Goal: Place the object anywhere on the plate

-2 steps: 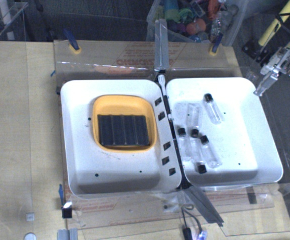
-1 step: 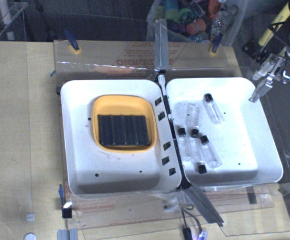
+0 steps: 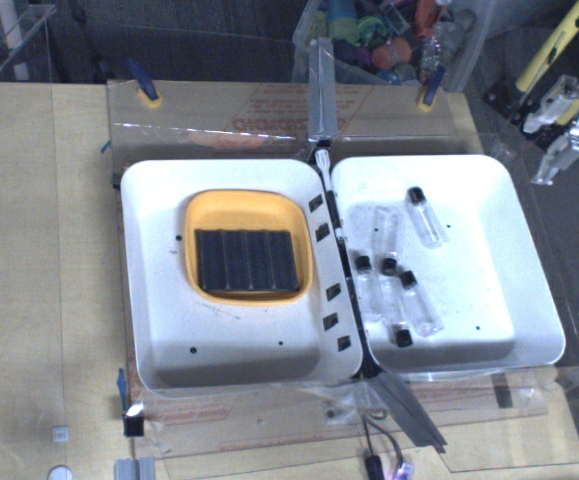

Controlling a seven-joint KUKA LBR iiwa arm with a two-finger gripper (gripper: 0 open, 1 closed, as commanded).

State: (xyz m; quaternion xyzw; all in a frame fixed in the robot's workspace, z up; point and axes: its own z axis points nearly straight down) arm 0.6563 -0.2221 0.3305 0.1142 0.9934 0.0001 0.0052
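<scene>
- Left bin (image 3: 159, 358): holds a yellow plate (image 3: 245, 208) at frame centre-left, with a dark ribbed insert (image 3: 248, 261) lying inside it
- Right bin (image 3: 529, 298): holds several clear vials with black caps; one vial (image 3: 423, 214) lies apart at the upper middle, the other vials (image 3: 394, 288) cluster along the bin's left side, near the divider
- No vial touches the plate
- Gripper (image 3: 559, 153): at the frame's right edge, upper part, outside the bins; nothing seen in it; opening cannot be told

We found the gripper (image 3: 554, 158) at the far right, high in our view, pale grey, tilted, hanging off to one side, its grip too blurred for us to read
</scene>
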